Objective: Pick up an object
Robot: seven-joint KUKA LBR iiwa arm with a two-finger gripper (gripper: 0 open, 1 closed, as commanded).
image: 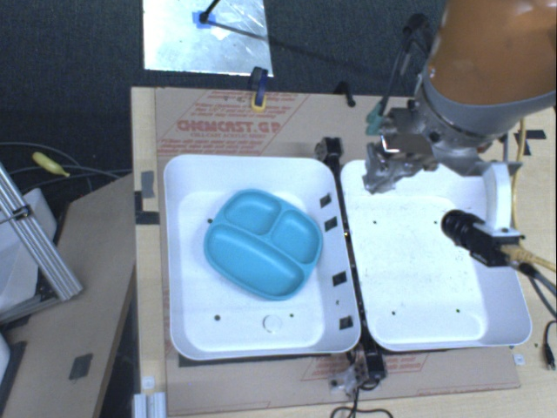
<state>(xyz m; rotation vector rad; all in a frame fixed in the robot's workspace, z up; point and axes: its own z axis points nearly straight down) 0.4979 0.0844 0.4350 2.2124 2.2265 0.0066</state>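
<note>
A light blue divided plate lies flat in the left white bin, near its middle. My gripper hangs over the back left corner of the right white bin, well to the right of the plate and apart from it. The grey wrist and orange band rise behind it at the top right. Nothing shows between the gripper's tips.
A black cylindrical fitting with a cable juts over the right bin's right side. Black clips line the divider between the bins. The bins rest on a cardboard sheet. A shiny metal plate lies behind it.
</note>
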